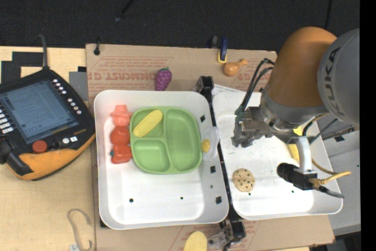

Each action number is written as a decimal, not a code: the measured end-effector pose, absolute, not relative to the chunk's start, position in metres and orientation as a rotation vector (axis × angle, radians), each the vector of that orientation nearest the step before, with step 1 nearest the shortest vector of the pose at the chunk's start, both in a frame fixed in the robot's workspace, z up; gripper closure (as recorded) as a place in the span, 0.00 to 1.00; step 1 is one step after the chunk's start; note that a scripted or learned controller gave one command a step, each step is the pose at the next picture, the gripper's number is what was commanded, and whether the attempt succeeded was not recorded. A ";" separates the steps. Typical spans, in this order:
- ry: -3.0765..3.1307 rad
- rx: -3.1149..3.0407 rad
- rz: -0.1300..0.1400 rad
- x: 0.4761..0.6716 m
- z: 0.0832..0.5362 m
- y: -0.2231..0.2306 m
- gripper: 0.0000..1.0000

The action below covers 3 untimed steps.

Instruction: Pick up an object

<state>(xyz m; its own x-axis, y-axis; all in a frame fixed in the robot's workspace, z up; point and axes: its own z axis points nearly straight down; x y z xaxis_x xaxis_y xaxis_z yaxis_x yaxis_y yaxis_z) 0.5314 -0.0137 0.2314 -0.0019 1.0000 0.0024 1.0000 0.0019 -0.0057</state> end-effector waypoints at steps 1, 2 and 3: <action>-2.213 -2.223 0.006 0.511 0.217 -0.013 1.00; -2.221 -2.220 0.001 0.504 0.229 -0.001 1.00; -2.221 -2.220 0.002 0.518 0.225 -0.003 1.00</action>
<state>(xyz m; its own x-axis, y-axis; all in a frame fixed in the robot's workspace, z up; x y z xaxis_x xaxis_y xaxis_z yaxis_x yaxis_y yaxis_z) 0.5181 -0.0027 0.2254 -0.0003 1.0000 0.0001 1.0000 0.0003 -0.0023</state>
